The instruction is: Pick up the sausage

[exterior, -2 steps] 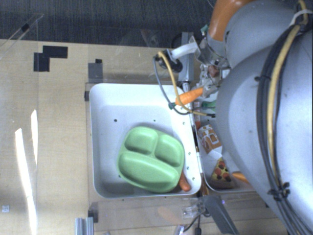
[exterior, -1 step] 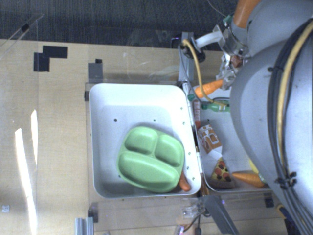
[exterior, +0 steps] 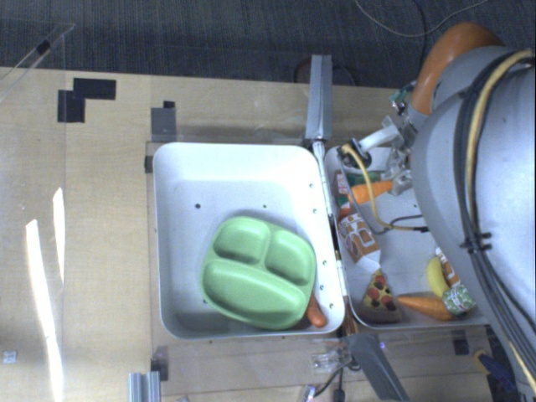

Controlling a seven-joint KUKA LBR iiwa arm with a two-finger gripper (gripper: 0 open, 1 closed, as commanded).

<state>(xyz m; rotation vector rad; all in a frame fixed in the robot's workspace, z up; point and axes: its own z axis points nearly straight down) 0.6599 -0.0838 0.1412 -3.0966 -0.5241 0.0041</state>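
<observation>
Although the claw (exterior: 378,159) seems to sit over the far end of the right bin (exterior: 394,262), among cables and the arm's (exterior: 477,191) grey bulk, its working end is too cluttered to read. Whether it is open or shut cannot be told, and nothing can be seen in its hold. Just beside it lies a small carrot (exterior: 369,193); whether the two touch is unclear.

Outward from there, the sausage (exterior: 316,313) lies down-view and left of the claw, across the wall between the bins, in the left bin's (exterior: 180,224) near right corner. It shows as a short reddish stub, partly tucked under the edge of the green tray (exterior: 258,270) and close against the bin wall. Its visible end appears to run along that wall, slanting toward the near corner.

Judging from this, the coming move would have to cross into the other bin, and the tray's overhang and the wall probably leave little room for a grasp.
</observation>
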